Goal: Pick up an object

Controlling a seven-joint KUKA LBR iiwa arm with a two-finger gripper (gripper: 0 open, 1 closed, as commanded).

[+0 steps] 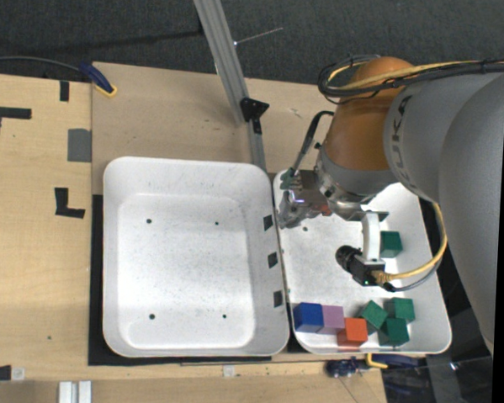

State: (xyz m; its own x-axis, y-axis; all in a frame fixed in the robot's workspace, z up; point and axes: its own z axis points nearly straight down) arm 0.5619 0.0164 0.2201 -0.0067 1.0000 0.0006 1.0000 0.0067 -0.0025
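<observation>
A: Where do we stand? We see the grey arm with its orange band (368, 84) reaching in from the right of the frame, over the shallow white right-hand bin (431, 239). The hand (296, 203) sits near that bin's upper left corner, close to the wall it shares with the shallow white left-hand bin (182, 256).

B: Does it hold anything? We cannot tell whether it is open or closed; the wrist hides too much of it, and we see no block in it.

A: Then we judge the pick not yet done. This looks like the approach step.

B: What is there to pick? Small plastic-looking blocks, nearly all along the lower edge of the right-hand bin. A blue cube (309, 316) lies lower left, a pale purple cube (333, 317) touching it, an orange cube (355, 331) just beside that, then a cluster of dark green blocks (391, 318). One more green cube (390, 242) lies apart, higher up, near a black fitting (350, 260) on the arm.

A: They are well apart from the hand. The next move, we think, calls for travelling toward the lower part of the frame and coming down over one block.

B: The blue cube has the clearest left side; the others crowd each other.
</observation>
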